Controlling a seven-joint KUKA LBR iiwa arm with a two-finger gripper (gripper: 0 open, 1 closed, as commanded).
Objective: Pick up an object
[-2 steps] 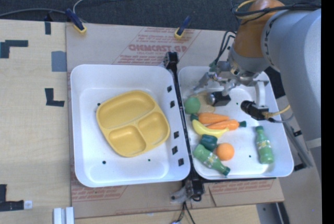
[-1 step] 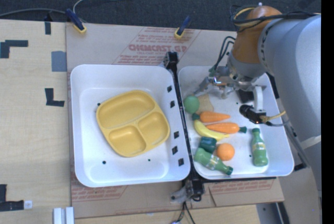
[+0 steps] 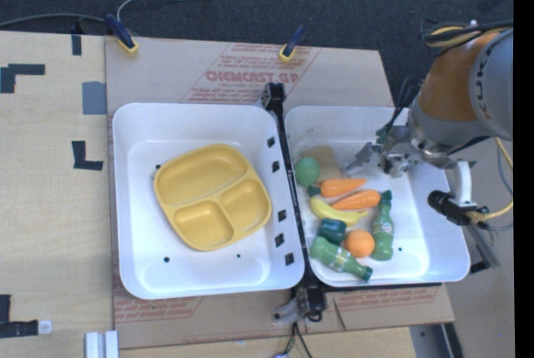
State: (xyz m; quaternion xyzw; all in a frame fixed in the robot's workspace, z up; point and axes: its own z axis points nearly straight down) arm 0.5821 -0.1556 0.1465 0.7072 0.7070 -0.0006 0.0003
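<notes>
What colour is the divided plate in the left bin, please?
Yellow, the divided plate, in the camera view.

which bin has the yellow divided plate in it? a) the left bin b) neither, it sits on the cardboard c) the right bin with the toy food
a: the yellow divided plate lies alone inside the left bin, while the carrots, banana and bottles crowd the right bin.
</notes>
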